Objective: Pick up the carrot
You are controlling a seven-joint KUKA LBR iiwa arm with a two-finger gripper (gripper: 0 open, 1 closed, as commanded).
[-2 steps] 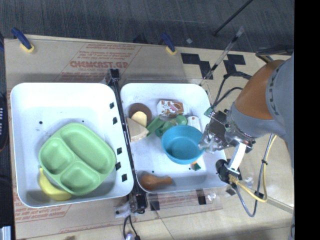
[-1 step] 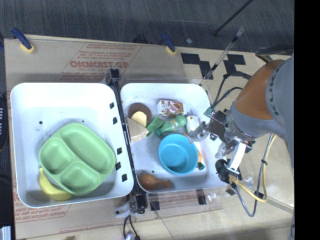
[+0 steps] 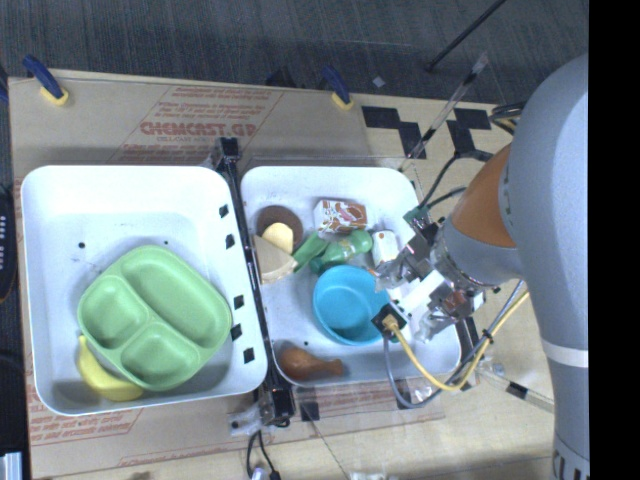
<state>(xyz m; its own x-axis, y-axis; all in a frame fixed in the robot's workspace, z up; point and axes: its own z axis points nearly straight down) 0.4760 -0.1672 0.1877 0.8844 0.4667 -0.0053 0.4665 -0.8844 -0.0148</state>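
An orange-brown tapered piece (image 3: 308, 363), which I take for the carrot, lies along the front wall of the right bin (image 3: 300, 183). It lies alone, just below the blue bowl (image 3: 345, 303). My gripper (image 3: 408, 286) hangs over the right side of that bin, beside the blue bowl's right rim, up and to the right of the carrot. Cables and the wrist body cover its tip. Nothing can be seen held in it.
The right bin also holds a brown round dish with a yellow piece (image 3: 278, 232), a snack packet (image 3: 341, 213), a green toy (image 3: 328, 250) and a small white item (image 3: 385, 245). In the left bin sits a green divided plate (image 3: 155, 313) over a yellow object (image 3: 103, 380).
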